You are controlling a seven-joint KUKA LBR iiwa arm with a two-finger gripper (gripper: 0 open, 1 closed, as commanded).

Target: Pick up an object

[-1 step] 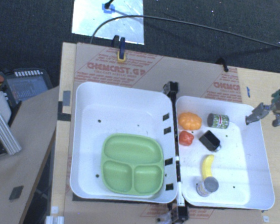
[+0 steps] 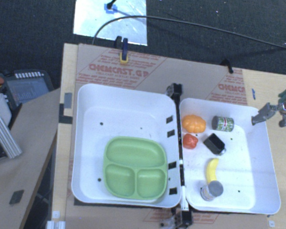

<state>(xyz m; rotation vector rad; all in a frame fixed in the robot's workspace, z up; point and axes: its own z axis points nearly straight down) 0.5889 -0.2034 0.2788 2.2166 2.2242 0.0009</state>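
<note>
The right bin (image 2: 261, 149) holds several small objects. An orange fruit (image 2: 194, 123) lies by the divider, with a red tomato (image 2: 189, 141) just below it. A green can (image 2: 223, 123) lies on its side near the back, and a black box (image 2: 214, 143) sits in front of it. Toward the front lie a yellow banana (image 2: 212, 169) and a grey-capped cup (image 2: 212, 190). My gripper (image 2: 273, 119) hangs above the bin's back right rim, to the right of the can. It is open, with nothing between its fingers.
The left bin (image 2: 92, 116) holds a green divided plate (image 2: 135, 167). A raised divider with black clips (image 2: 176, 140) runs between the bins. Cables cross the back of the bench, and a pendant (image 2: 26, 90) rests at the left.
</note>
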